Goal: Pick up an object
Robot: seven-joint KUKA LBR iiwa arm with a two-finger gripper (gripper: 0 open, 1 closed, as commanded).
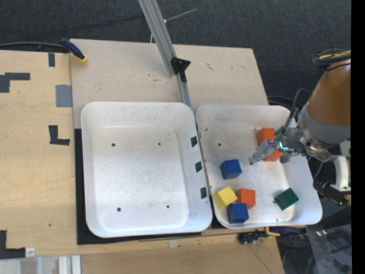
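Orange block (266,137) sitting in right bin (239,116), upper right part, tool (268,150) hanging directly over its lower edge, partly covering it. Block no clear long axis. Tool fingers: cannot tell whether apart or together. Blue block (230,168) lying left of tool, near. Judging straight descent enough.

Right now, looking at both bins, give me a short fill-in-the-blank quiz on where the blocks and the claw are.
All the blocks lie in the ____ bin.
The yellow block touches a small orange block and a ____ block.
The claw hangs beside the large ____ block.
The lone corner block is ____.

Missing: right; blue; orange; green
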